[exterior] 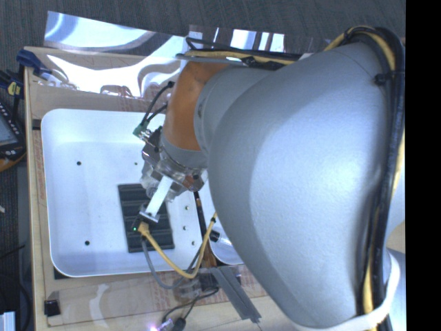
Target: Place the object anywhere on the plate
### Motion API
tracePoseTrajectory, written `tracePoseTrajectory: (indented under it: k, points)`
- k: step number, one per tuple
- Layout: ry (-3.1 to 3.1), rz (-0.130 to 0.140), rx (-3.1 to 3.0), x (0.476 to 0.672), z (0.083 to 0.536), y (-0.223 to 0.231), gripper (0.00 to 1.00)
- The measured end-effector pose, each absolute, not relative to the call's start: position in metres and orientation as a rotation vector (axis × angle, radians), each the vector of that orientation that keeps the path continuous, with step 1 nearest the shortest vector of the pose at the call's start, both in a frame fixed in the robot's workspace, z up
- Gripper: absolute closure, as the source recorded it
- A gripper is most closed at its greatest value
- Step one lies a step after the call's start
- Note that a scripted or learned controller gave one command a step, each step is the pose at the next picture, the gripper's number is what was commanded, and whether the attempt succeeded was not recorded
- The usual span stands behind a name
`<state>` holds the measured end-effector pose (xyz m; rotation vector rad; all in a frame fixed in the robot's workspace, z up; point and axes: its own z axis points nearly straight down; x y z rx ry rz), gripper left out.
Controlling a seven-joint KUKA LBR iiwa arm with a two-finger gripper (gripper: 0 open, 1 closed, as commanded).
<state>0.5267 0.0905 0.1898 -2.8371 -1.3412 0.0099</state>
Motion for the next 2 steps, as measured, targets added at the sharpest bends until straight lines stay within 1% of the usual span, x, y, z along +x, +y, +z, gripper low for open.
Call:
tracePoseTrajectory:
  k: [1, 2]
  points:
    - [-0.747, 0.008, -3.048, 0.551, 0.19, 0.042, 1.0]
    - [-0.625, 0.002, -3.077, 0.64, 0.243, 0.068, 1.0]
